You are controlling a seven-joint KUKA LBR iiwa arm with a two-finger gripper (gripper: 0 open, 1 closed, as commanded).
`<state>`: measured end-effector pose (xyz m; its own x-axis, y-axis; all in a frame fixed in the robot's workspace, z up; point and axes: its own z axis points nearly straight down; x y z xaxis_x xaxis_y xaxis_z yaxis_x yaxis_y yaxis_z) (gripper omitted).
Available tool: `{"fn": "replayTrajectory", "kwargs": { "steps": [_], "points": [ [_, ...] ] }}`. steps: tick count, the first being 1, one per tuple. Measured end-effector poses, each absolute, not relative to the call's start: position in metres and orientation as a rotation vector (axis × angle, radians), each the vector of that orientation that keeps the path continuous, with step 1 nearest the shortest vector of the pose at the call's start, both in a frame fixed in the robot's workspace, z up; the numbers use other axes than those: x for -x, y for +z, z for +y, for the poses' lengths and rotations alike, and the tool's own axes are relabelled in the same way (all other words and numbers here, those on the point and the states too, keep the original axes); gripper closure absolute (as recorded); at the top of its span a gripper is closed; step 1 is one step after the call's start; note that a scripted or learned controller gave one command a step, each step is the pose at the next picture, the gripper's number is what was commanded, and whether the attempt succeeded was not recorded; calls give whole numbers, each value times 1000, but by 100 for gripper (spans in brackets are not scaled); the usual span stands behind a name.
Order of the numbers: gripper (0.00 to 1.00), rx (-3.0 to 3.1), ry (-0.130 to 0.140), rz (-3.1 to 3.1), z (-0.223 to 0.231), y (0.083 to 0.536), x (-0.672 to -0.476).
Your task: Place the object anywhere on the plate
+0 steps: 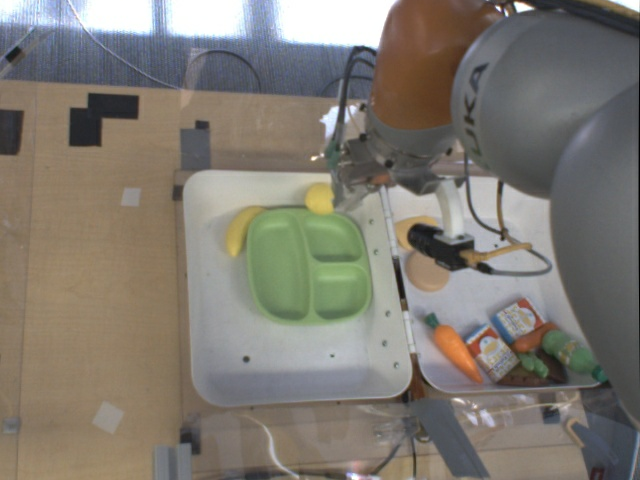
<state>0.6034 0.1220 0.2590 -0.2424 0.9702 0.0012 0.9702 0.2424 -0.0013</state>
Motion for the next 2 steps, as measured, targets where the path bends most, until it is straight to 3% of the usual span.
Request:
{"fn": "replayTrajectory", "kwargs": {
  "steps": [1,2],
  "points": [
    [100,1533,-9,-2752,59,335,-594],
    [100,1546,-8,-2740,81,337,-502]
  ]
}}
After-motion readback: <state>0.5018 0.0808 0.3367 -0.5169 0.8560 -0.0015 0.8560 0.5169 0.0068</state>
